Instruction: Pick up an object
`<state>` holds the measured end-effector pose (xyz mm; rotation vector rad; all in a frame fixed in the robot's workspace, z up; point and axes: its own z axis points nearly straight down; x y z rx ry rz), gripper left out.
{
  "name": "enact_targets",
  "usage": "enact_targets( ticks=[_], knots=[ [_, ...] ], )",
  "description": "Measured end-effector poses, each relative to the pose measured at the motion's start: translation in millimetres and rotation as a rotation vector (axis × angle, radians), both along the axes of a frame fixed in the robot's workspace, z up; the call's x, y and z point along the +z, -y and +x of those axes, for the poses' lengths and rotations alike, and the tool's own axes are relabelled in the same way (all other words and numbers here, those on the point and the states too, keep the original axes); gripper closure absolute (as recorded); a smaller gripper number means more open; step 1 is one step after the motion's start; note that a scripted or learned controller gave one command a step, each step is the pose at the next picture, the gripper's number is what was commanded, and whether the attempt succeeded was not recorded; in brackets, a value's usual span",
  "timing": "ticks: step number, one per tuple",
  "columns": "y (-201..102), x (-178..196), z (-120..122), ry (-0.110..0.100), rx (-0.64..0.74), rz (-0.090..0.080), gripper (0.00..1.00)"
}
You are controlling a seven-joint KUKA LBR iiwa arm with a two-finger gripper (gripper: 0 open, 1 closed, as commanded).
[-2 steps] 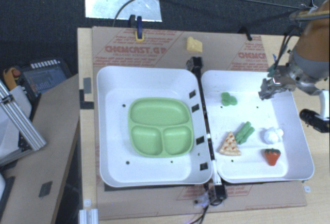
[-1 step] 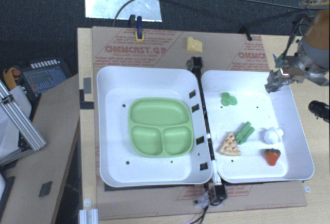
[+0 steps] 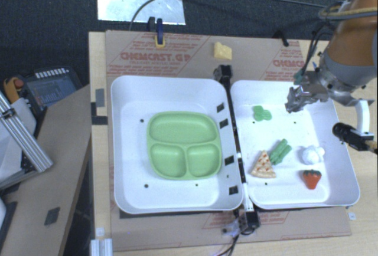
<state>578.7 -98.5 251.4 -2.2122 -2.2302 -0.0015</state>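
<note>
Gripper [image 3: 293, 101]: hung over the back part of the right bin [image 3: 348, 190], above its white floor; nothing showed between its fingers, and whether they were spread or pressed together could not be told at this size.
Arm [image 3: 354, 42]: grey with an orange band, reached in over the right bin's far right corner.
Green broccoli-like piece [image 3: 261, 112]: lay on the right bin's floor, near the gripper, on the side toward the green tray.
Green bundle [image 3: 280, 150]: lay near the right bin's middle, tilted.
Pizza slice [image 3: 263, 165]: lay just beside the green bundle, toward the right bin's front left.
White lump [image 3: 310, 154]: lay in the right bin, to the right of the green bundle.
Strawberry [image 3: 312, 178]: lay in front of the white lump, near the right bin's front wall.
Left bin [image 3: 127, 190]: stood side by side with the right bin.
Green tray [image 3: 183, 144]: three compartments, sat in the left bin's middle.
Cardboard sheet [image 3: 177, 51]: lay under both bins; red print read roughly "CHEMCAST", the rest too blurred to read.
Yellow block [image 3: 222, 51]: lay on the cardboard behind the right bin's back left corner.
</note>
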Motion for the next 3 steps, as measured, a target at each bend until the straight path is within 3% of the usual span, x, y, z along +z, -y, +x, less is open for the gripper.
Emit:
enact_targets(
  ticks=[3],
  knots=[
    [-166.0, -16.5, -15.1, 0.000, 0.002, 0.001, 1.00]
  ],
)
